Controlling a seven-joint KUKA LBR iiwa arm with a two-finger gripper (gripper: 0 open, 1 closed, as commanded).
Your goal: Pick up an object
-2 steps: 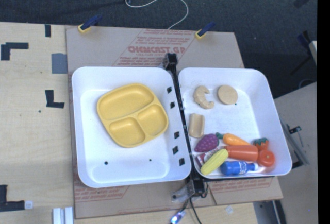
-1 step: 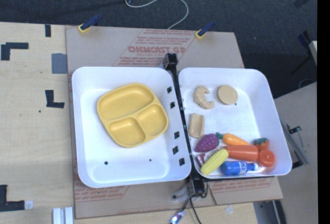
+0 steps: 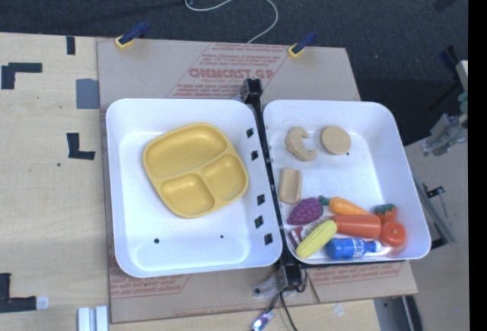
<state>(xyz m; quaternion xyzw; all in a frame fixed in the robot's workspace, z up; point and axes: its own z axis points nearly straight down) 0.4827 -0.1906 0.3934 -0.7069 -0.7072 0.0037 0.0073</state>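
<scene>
Lettering in red, reading "CHEMCAST GP", ran across the brown board (image 3: 228,71) under the two white bins. The left bin (image 3: 125,170) held a yellow three-compartment tray (image 3: 195,169), while the right bin (image 3: 384,147) held a croissant-shaped piece (image 3: 300,144), a round cookie (image 3: 335,140) and a tan block (image 3: 290,186). Along its near side lay purple grapes (image 3: 306,210), a carrot (image 3: 348,207), corn (image 3: 316,238), a red sausage (image 3: 358,226), a tomato (image 3: 393,233) and a blue bottle (image 3: 351,249), crowded together.
</scene>
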